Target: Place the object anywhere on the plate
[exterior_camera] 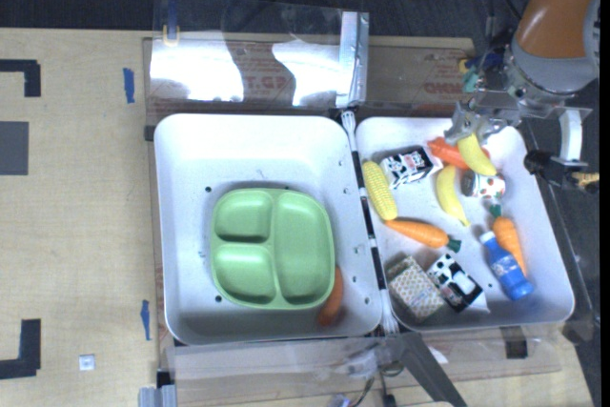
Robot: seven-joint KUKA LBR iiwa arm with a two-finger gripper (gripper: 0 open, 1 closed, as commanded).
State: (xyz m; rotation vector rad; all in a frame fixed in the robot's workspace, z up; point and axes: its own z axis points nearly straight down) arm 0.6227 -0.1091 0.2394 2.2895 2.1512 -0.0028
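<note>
A green divided plate (272, 248) lies in the left white bin (191, 157). An orange sausage-shaped piece (331, 298) rests against the plate's near right rim, on the bin floor. My gripper (471, 125) hangs over the far side of the right bin (553, 300). Just below it lies a short yellow banana (477, 154), whose upper end reaches up to the gripper, beside a small orange item (444, 151). I cannot see whether the banana is gripped.
The right bin also holds a corn cob (379, 189), a carrot (416, 231), a second banana (450, 193), two cow-patterned cartons (408, 165) (455, 279), a blue bottle (505, 267) and another carrot (510, 241). A clear panel (257, 57) stands behind the left bin.
</note>
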